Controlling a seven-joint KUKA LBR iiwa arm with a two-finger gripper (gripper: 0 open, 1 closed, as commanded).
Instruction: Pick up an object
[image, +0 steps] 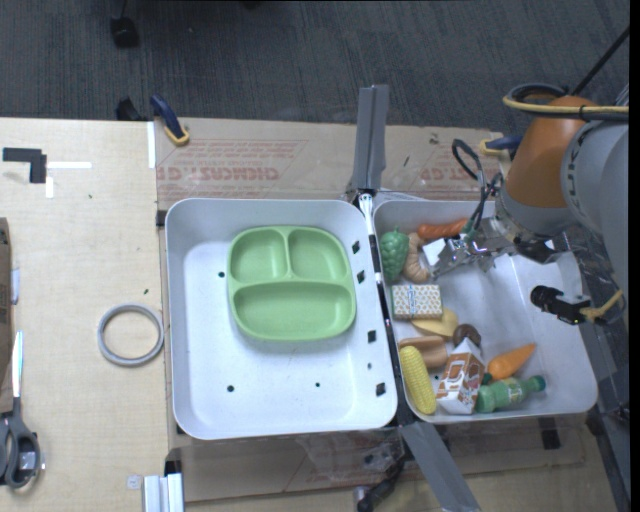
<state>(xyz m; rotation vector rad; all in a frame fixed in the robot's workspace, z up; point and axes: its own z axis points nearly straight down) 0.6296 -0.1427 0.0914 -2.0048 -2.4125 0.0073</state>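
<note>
Arm: the grey arm (600, 190) with its orange band (540, 150) is seen reaching in from the right, over the upper part of the right bin.
Gripper: the gripper (447, 258) is held low over the upper left part of the right bin (560, 400), pointing left.
Fingers: whether they are spread or closed cannot be told; nothing is seen between them.
Right bin contents: toy food is gathered along the left and lower sides.
Green vegetable (394, 249): placed at the upper left of the bin, against the divider.
Orange piece (437, 230): seen just above the gripper, near the bin's top wall.
Cracker block (417, 300): a pale, dotted square lying just below the gripper.
Yellow wedge (436, 326): lying just under the cracker block.
Corn cob (417, 378): laid lengthwise along the lower left side.
Carton (460, 380): a small white and orange box, just right of the corn cob.
Carrot (512, 360): lying tilted, right of the carton.
Green bottle (508, 393): laid on its side near the lower wall, below the carrot.
Left bin (200, 400): a green divided plate (292, 282) is set in its upper half.
Bench: a grey ring (130, 333) is lying left of the left bin, and scissors (18, 445) are seen at the left edge.
</note>
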